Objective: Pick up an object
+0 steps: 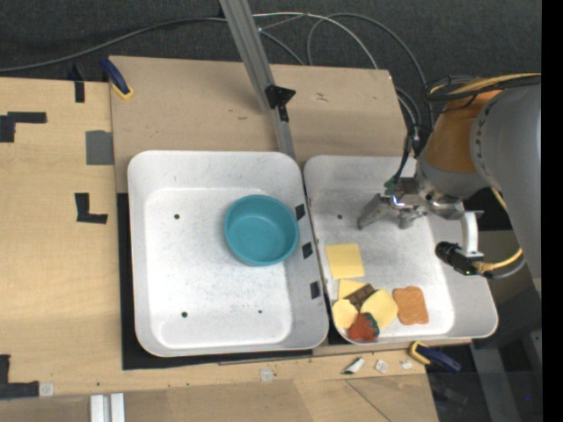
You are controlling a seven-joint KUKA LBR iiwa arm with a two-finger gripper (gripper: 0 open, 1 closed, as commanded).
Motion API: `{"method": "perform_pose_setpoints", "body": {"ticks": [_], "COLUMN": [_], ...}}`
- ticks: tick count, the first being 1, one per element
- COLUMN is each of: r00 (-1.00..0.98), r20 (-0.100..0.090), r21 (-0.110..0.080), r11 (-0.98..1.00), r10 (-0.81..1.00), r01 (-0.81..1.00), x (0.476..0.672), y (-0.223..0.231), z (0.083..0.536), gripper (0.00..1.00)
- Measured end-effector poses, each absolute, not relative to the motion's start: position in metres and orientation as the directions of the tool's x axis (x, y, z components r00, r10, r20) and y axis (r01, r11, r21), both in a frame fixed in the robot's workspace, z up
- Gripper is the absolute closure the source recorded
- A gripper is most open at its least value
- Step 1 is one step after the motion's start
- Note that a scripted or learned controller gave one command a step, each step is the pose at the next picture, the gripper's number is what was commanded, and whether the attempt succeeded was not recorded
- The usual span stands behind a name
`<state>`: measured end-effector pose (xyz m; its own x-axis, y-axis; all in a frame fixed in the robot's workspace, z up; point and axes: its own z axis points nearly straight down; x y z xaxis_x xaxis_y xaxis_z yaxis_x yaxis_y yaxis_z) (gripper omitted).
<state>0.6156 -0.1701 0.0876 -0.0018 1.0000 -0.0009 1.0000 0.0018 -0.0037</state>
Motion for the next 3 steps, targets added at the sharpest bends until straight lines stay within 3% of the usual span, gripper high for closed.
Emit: {"method": "perform_pose_setpoints", "body": {"ticks": [1,3], "r00": [-0.003,-0.002], "r20": [-0.001,-0.001], "r21": [-0.003,0.004], "r11": [0.003,0.002], "r10": [1.000,1.000], "r01": [1.000,1.000], "x": [0.616,0.622], "y": [-0.170,-0.165], "z": [0.098,0.209], "gripper": [1.00,1.00]}}
